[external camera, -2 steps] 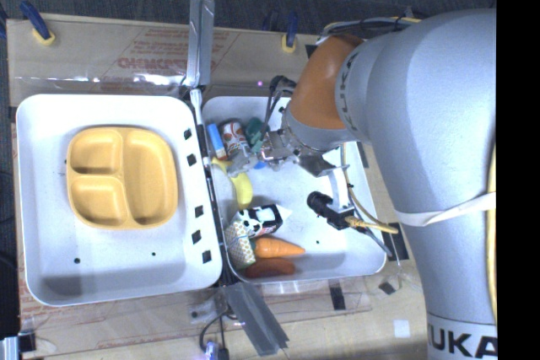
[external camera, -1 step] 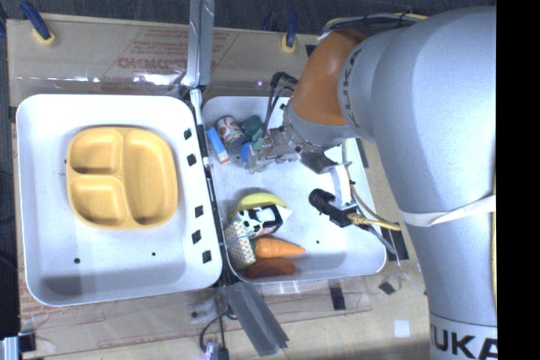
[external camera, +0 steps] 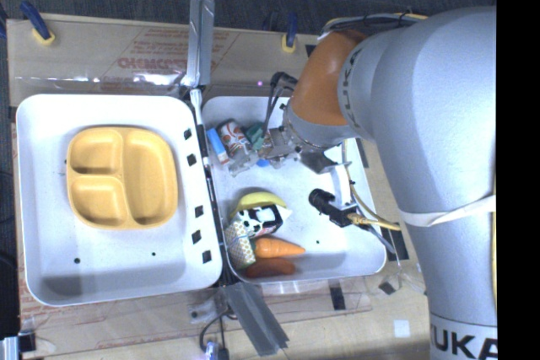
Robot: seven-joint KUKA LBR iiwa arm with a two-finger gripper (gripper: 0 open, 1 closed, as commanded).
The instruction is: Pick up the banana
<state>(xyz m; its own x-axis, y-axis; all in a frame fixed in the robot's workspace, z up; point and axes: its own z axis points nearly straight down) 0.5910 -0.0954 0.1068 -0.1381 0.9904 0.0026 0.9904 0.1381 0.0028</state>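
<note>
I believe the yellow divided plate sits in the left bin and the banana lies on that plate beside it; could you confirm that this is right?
Not quite. The yellow divided plate does sit in the left bin, but the banana is not on it. The camera view shows the banana in the right bin, above the carrot and next to a black-and-white item.

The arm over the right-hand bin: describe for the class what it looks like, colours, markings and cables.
The arm is bulky, rounded and glossy silver-grey, with an orange band above the wrist. White "KUKA" lettering shows near its base. Thin dark cables run along the wrist to the gripper, a small dark metal assembly.
</note>
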